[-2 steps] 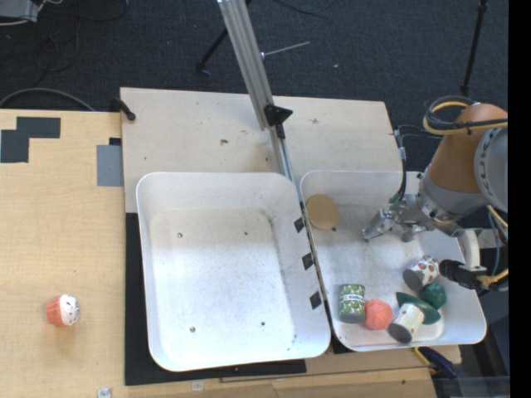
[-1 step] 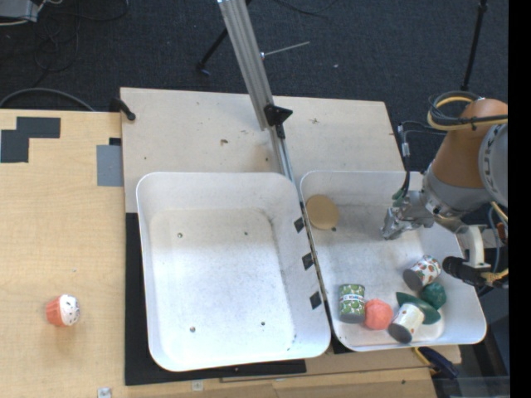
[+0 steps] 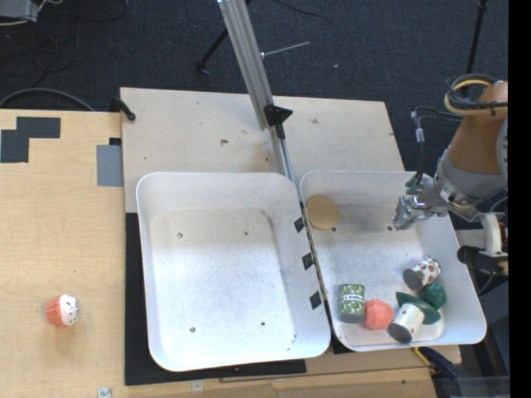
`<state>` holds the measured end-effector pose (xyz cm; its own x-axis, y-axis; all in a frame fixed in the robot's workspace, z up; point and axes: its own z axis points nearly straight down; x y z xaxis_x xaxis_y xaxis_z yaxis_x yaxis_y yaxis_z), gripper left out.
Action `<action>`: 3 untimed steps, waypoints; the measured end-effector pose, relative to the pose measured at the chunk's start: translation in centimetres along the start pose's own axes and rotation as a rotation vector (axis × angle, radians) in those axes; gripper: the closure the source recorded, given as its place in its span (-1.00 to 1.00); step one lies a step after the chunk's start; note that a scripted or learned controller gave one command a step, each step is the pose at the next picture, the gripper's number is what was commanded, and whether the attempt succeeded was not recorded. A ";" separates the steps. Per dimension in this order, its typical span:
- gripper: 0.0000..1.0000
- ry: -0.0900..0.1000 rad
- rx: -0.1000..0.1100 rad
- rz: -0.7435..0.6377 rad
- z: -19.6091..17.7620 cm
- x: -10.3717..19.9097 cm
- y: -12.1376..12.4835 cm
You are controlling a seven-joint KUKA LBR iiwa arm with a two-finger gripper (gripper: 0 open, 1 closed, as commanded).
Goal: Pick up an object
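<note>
Camera view looked down at a slant on two shallow white bins set side by side on the tabletop (image 3: 207, 131). Nearest, in the front corner of the right bin (image 3: 465, 330), a small heap of objects lay close together: a squat green can with a printed label (image 3: 352, 302), a rounded matte red-orange ball (image 3: 378, 314) just beside it, a white cylinder with a dark end (image 3: 406, 322) lying on its side, a dark green piece (image 3: 431, 297) and a small white patterned toy (image 3: 424, 269) above them. Away to the left, on the pale wooden board, a small red and white toy (image 3: 63, 311) sat alone. The left bin (image 3: 149, 222) had smooth rounded walls and a speckled floor. Further back in the right bin, a flat tan disc (image 3: 322, 212) rested near the dividing edge. The gripper (image 3: 406, 215), a metallic piece below the orange-banded arm, hung over the bin's far right part, well apart from the heap; how far it was open could not be told. Beyond, a ribbed aluminium rail (image 3: 249, 60) slanted up over the plywood.
</note>
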<state>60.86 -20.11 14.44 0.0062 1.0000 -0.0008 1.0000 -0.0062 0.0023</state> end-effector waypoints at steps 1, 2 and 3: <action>1.00 0.000 -0.001 -0.008 -4.5 0.5 0.4; 1.00 -0.001 -0.002 -0.008 -9.8 0.4 0.5; 1.00 0.003 0.004 -0.010 -10.6 5.1 -0.8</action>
<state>60.05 -14.95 25.05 -0.0040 1.0000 0.0026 1.0000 0.0040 -0.0019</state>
